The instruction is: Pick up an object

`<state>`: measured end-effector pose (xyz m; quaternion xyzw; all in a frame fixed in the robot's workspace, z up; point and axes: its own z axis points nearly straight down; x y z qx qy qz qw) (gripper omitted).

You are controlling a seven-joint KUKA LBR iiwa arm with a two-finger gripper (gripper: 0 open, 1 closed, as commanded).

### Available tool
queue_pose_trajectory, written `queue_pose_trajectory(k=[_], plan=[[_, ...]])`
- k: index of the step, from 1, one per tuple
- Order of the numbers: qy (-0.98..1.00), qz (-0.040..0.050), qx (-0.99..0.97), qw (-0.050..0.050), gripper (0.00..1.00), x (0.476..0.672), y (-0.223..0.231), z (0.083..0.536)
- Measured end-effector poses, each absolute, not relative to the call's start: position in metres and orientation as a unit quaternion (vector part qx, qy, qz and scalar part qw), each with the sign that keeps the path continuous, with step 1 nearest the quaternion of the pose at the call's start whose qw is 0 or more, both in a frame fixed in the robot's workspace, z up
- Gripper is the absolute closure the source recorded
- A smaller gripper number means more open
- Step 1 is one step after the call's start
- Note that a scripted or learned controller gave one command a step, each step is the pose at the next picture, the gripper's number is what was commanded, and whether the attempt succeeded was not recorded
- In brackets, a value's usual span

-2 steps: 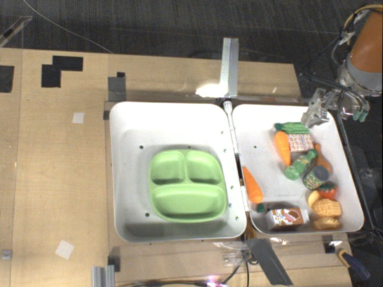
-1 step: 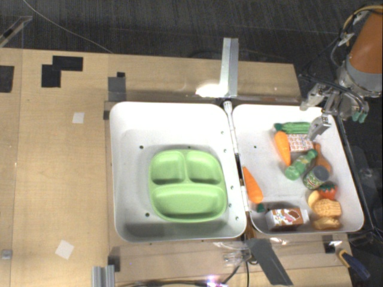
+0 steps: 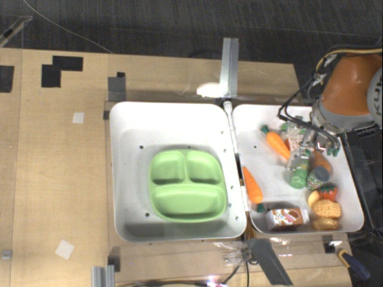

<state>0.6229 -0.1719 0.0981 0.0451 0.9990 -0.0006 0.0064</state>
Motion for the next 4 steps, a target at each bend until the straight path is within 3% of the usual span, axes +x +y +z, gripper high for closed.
queue_pose_trajectory(k=[1,2,3,4], plan=[[0.998,0.0014,0.061,0.006,0.0,0.63,-0.104,0.089],[1.0,-0.0002,0.021,0.007,0.0,0.606,-0.083,0.089],[0.992,-0.0014,-0.125,0.009,0.0,0.562,-0.09,0.091],[0.913,-0.0046,-0.408,0.009,0.0,0.551,-0.12,0.091]])
